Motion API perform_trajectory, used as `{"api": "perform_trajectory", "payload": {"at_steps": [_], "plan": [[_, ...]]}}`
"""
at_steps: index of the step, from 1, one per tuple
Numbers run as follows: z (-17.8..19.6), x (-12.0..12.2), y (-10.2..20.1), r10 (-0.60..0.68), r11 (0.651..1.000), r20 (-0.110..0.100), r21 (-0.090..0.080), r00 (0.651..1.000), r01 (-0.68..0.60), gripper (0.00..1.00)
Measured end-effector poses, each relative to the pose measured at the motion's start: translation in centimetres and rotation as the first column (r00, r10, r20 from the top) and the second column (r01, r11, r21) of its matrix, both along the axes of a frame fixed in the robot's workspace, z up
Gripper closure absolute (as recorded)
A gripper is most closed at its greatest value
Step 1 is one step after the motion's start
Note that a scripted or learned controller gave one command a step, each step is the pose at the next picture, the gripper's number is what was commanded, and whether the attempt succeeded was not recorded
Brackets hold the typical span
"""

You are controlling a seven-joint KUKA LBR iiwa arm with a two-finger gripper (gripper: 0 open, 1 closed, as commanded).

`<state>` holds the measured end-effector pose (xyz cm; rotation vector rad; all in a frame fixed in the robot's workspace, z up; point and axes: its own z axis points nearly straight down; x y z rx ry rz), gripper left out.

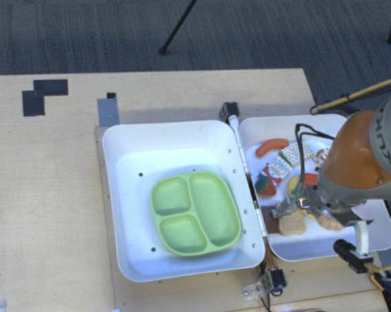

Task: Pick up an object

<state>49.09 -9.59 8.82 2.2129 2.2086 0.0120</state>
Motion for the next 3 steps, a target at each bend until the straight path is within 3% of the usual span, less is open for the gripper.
{"api": "perform_trajectory", "payload": {"at_steps": [1, 2, 3], "plan": [[1.2, 0.3, 0.0, 0.001, 1.0, 0.007, 0.0, 1.0, -0.001, 1.0], [-0.1, 12.0, 1.0, -0.002, 1.0, -0.04, 0.014, 0.999, 0.003, 1.0], [9.9, 17.9, 7.8, 0.01, 1.0, -0.01, 0.006, 1.0, -0.01, 1.0]]}}
